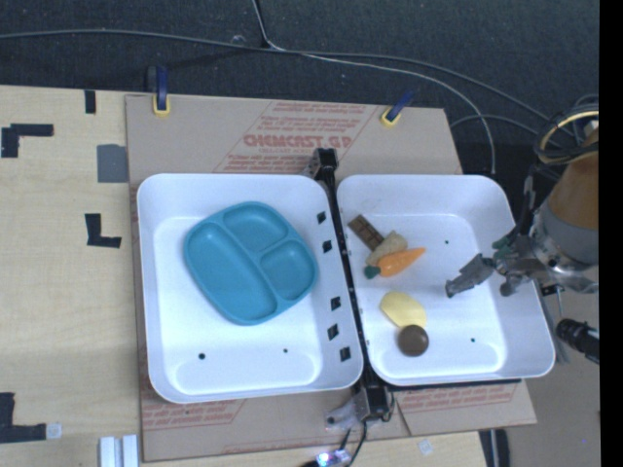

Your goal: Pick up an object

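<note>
The pincer [474, 275] hangs over the right bin [487, 202], fingers spread, holding nothing. Left of it lie a carrot [401, 260], a yellow piece [402, 309] and a brown ball [414, 340]. The carrot looks light, stiff and smooth; its thick middle seems the best place to grip.

A light wooden worktop [58, 290] is carrying a brown cardboard sheet [292, 134] printed with red lettering. Two clamps, one [160, 93] at its far left corner and another [397, 110] further right, are gripping its far edge. Black cables [292, 52] are trailing across the dark floor [438, 17] beyond. Black tape marks [97, 232] are sticking to the wood.
</note>
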Robot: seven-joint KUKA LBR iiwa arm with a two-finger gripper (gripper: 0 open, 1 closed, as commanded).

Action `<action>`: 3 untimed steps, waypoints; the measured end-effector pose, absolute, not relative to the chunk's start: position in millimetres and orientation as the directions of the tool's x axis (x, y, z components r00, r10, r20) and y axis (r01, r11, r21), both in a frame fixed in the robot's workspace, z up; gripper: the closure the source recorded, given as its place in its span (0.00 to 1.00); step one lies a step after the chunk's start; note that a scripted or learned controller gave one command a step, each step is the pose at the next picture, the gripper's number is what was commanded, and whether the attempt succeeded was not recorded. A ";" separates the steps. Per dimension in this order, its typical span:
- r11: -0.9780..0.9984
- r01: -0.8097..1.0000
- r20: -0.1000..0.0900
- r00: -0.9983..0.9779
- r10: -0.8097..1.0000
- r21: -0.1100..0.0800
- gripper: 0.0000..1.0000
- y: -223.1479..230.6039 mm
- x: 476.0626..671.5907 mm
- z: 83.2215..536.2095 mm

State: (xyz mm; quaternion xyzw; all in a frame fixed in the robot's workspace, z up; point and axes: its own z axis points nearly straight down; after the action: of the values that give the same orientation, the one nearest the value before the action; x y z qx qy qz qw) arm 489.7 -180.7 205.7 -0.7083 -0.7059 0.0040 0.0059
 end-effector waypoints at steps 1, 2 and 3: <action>0.001 1.000 0.000 -0.001 1.000 -0.002 0.00 -180.3 492.7 212.0; 0.000 1.000 0.001 0.000 1.000 -0.006 0.00 -188.4 495.4 153.9; 0.001 1.000 0.002 -0.001 1.000 -0.006 0.00 -179.1 496.9 106.0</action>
State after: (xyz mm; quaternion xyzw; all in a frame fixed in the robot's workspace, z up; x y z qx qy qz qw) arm 496.9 -179.1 106.0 -0.7066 -0.7076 0.0014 0.0028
